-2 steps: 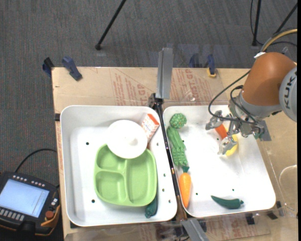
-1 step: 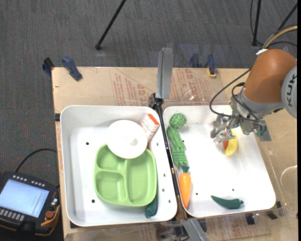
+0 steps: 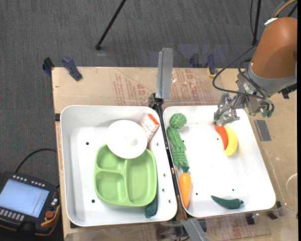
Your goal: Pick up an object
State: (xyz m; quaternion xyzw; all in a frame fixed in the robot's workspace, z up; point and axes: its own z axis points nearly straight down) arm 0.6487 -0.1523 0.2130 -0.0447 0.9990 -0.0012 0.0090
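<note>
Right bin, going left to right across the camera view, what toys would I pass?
Green braided vegetable, then carrot, then dark green pepper near the front; the orange-red pepper and banana overlap that span farther back, so their place is unclear. The gripper hangs over the bin's far edge.

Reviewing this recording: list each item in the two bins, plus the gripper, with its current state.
gripper: low over right bin, by the orange pepper
orange pepper: lying, touching banana
banana: lying flat
green pepper: lying near front wall
carrot: lying along left wall
white plate: resting on green tray's rim
green tray: flat in left bin
</note>
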